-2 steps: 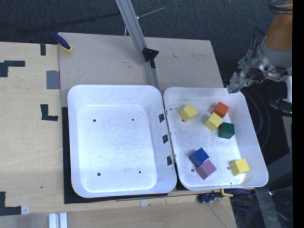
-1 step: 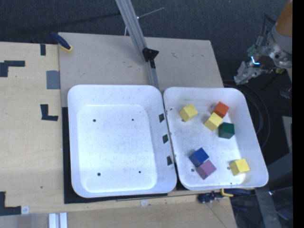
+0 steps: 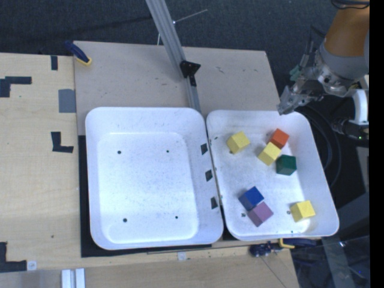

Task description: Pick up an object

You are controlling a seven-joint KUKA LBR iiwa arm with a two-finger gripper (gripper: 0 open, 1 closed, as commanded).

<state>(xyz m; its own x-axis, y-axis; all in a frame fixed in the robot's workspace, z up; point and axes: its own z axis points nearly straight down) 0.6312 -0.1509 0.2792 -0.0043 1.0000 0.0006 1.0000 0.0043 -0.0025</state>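
The gripper [image 3: 287,105] hovers just beyond the right bin's [image 3: 318,161] far rim; its jaw state is unclear. It is approaching: next, lower over the nearby orange cube [image 3: 279,138].

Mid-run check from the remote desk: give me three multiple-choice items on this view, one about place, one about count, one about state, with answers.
1. Where do the small coloured cubes lie?
A. all in the right white bin
B. all in the left white bin
C. spread over both bins

2. How many yellow cubes are there?
A. one
B. two
C. three

3. Where is the two-finger gripper?
A. low among the cubes
B. by the right bin's far right corner
C. over the left bin

Answers:
1 A: the orange cube, dark green cube, blue cube and purple cube all sit inside the right white bin.
2 C: yellow cubes at and.
3 B: the gripper is at that corner, apart from every cube.
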